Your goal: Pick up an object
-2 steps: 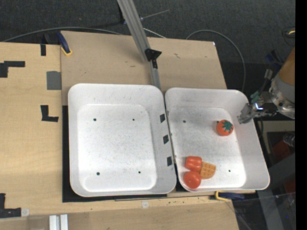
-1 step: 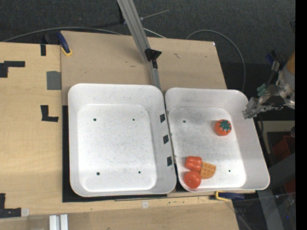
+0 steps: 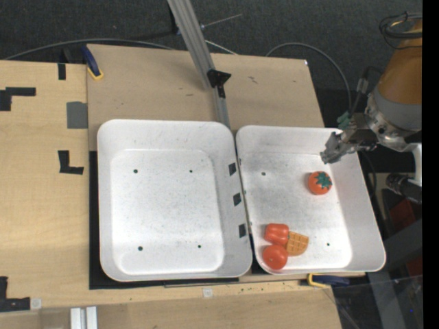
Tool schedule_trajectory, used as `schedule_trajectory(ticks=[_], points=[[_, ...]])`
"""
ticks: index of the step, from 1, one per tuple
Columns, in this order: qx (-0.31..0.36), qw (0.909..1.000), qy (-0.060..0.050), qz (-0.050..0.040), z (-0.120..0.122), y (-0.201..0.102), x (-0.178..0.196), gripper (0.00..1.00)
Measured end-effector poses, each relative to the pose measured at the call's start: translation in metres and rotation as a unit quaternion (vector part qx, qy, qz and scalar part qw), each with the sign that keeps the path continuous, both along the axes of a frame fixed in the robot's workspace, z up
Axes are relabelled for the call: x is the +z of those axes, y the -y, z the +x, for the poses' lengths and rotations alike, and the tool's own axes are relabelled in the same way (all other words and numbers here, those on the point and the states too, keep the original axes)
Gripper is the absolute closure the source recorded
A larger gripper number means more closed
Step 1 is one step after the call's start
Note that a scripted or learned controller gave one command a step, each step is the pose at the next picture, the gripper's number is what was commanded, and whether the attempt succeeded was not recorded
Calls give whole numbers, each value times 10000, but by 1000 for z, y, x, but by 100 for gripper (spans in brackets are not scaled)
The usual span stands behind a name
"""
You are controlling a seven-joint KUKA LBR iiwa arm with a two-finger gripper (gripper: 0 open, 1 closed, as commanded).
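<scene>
The arm comes in from the right and its gripper hangs over the top right part of the right bin. I cannot tell if the jaws are open or closed; they look dark and small from up here.

All the toys are in this bin. A little red tomato with a green top sits alone, just below the gripper, so I think it is the easiest one to grab. Nothing crowds it.

Three more toys huddle at the bottom edge: a red pepper, a round red ball and a waffle piece (they touch, which makes grabbing harder).

The left bin sits beside it on the worktop.
</scene>
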State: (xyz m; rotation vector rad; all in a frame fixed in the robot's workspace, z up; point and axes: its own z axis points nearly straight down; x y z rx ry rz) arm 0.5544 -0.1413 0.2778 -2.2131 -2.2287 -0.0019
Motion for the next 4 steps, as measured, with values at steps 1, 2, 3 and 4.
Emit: schedule_trajectory(ticks=[1, 2, 3, 4], points=[[-2, 10000, -14, 1, 11, -57, -19, 100], [1, 10000, -8, -3, 31, -115, -27, 100], [0, 10000, -19, -2, 39, -172, -44, 100], [-7, 10000, -7, -8, 54, -216, -50, 100]])
